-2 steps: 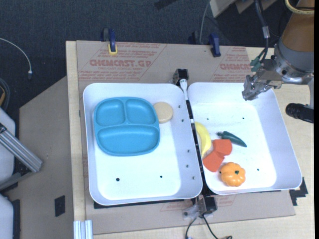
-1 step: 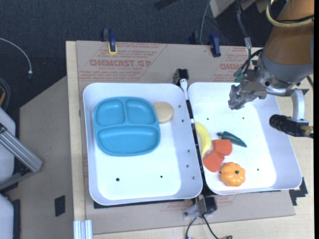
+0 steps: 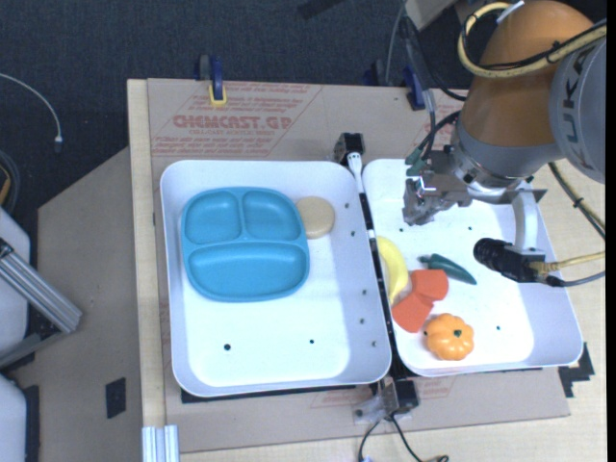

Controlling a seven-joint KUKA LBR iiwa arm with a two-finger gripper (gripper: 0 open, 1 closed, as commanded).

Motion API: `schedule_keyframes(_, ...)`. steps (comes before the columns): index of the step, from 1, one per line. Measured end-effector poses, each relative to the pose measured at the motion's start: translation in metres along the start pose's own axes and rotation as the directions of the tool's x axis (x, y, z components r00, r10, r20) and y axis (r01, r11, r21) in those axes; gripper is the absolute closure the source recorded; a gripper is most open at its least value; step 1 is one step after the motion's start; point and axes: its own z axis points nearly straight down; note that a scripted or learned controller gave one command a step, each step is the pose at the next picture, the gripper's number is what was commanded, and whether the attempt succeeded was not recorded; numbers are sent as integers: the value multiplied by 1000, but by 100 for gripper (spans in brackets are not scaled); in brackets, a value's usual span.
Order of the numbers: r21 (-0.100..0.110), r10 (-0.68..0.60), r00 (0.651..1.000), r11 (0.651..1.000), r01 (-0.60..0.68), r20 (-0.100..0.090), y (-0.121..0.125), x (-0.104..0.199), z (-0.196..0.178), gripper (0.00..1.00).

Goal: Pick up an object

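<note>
My gripper (image 3: 420, 212) hangs over the back half of the right bin (image 3: 549, 340), with nothing seen between its fingers. In front of it lie a yellow banana (image 3: 390, 266), a dark green pepper (image 3: 450, 267), two red-orange pieces (image 3: 421, 298) and a small orange pumpkin (image 3: 449, 336). The left bin (image 3: 279, 354) holds a blue divided plate (image 3: 245, 243) with a round beige piece (image 3: 316, 217) beside it.
The two bins meet along a rim (image 3: 371, 258) running front to back. A brown cardboard sheet (image 3: 241, 114) lies under both bins. Blue clamps (image 3: 216, 80) sit at its back edge.
</note>
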Motion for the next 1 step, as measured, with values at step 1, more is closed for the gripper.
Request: schedule_keyframes(1, 1, 0, 1000, 1000, 0, 0, -17, 51, 20, 100)
